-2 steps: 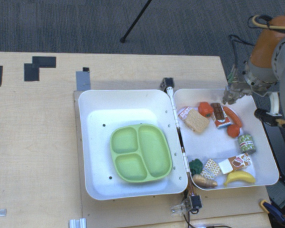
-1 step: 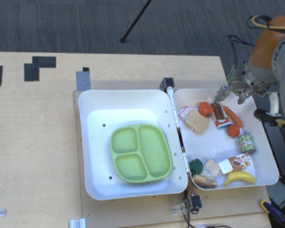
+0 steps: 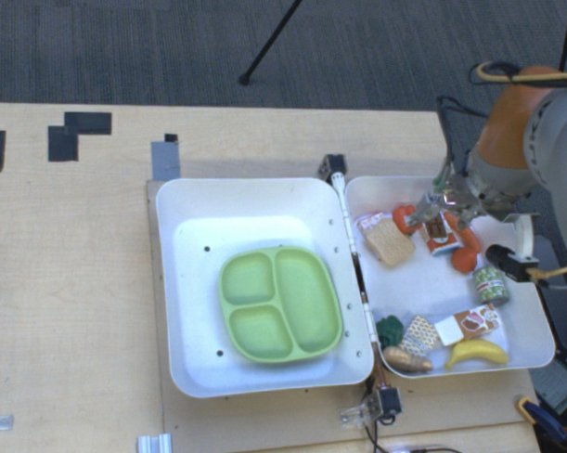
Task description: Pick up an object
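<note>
A grey arm with an orange band reaches in from the right of the frame, its gripper (image 3: pixel 438 204) low over the upper part of the right bin (image 3: pixel 538 337), among a red-and-white packet (image 3: pixel 439 232), a slice of toast (image 3: pixel 388 242) and a red tomato (image 3: pixel 466 258). Whether its fingers are parted or grasp anything cannot be told. A green divided plate (image 3: pixel 279 305) sits in the left bin (image 3: pixel 188 271).

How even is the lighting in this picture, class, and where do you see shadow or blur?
Camera view: lighting soft and even; faint shadow inside the left bin around the green tray; small items near the gripper look soft; the arm is slightly blurred.
</note>
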Robot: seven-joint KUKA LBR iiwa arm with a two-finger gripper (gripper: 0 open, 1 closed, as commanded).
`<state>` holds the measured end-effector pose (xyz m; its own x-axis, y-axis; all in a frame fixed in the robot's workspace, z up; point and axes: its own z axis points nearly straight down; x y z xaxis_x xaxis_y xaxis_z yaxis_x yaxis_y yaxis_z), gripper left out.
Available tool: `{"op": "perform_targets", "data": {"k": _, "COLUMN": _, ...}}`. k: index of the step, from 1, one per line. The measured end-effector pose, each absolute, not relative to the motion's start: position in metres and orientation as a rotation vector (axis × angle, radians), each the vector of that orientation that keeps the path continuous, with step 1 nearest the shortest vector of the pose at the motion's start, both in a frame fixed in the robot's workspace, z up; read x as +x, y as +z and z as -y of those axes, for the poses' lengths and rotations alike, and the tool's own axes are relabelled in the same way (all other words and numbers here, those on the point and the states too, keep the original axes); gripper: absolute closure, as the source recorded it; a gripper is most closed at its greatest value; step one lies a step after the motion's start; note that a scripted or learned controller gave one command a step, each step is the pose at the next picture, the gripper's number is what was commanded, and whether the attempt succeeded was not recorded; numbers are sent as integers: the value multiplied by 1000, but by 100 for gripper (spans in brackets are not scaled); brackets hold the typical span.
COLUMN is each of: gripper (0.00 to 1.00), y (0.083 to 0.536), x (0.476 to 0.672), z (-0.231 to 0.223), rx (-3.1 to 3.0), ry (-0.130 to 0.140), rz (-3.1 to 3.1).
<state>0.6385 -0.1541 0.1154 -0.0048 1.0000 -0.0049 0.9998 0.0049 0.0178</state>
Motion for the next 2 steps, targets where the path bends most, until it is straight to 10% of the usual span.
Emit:
{"op": "perform_targets", "data": {"k": 1, "gripper": 100, "y": 130, "x": 642, "z": 153, "rx": 2195, "ry": 26, "rz": -2218}}
{"op": "perform_targets", "data": {"k": 2, "gripper": 0, "y": 130, "x": 642, "z": 152, "rx": 2195, "ry": 25, "rz": -2219}}
